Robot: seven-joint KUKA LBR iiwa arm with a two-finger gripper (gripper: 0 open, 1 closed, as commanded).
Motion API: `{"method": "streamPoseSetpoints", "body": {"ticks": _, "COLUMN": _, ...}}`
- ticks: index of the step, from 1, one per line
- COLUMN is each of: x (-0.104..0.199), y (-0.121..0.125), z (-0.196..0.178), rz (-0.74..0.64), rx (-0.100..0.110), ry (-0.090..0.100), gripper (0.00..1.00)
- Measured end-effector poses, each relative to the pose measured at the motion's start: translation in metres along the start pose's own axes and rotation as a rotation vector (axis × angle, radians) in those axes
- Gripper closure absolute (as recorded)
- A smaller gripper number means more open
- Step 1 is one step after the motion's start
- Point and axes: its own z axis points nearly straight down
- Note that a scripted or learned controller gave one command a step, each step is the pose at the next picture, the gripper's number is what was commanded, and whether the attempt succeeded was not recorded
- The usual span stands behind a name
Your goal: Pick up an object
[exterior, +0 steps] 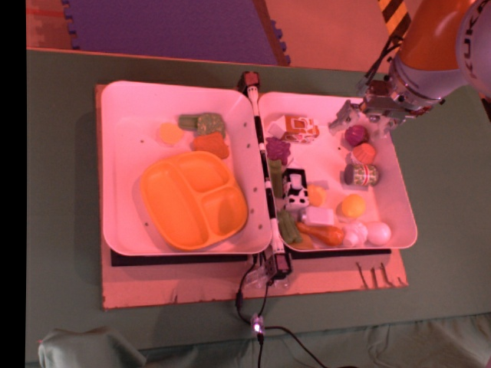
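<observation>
Gripper [360,119] is hovering at the right bin's [404,205] far edge near a purple toy [355,136]; finger state indiscernible, nothing visibly grasped, pick outstanding.

A warm pink-orange cast tints everything; the white bins [138,129] glare softly, shadows are faint, and detail is slightly soft throughout.

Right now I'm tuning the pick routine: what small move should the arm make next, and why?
Probably lower straight down. The gripper hangs over the right bin's far corner, with a purple toy just beneath it, and nothing visibly held.
</observation>
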Motion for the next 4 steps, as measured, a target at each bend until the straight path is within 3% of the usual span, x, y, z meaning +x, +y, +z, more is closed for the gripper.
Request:
{"method": "streamPoseSetpoints", "body": {"ticks": 1, "x": 0.0, "y": 0.0, "z": 0.0, "rz": 0.0, "rx": 0.0, "ry": 0.0, "gripper": 0.0}}
{"method": "streamPoseSetpoints", "body": {"ticks": 3, "x": -0.011, "y": -0.01, "z": 0.097, "rz": 0.002, "rx": 0.006, "ry": 0.0, "gripper": 0.0}}
{"method": "streamPoseSetpoints", "body": {"ticks": 4, "x": -0.013, "y": -0.002, "z": 0.132, "rz": -0.002, "rx": -0.018, "ry": -0.004, "gripper": 0.0}}
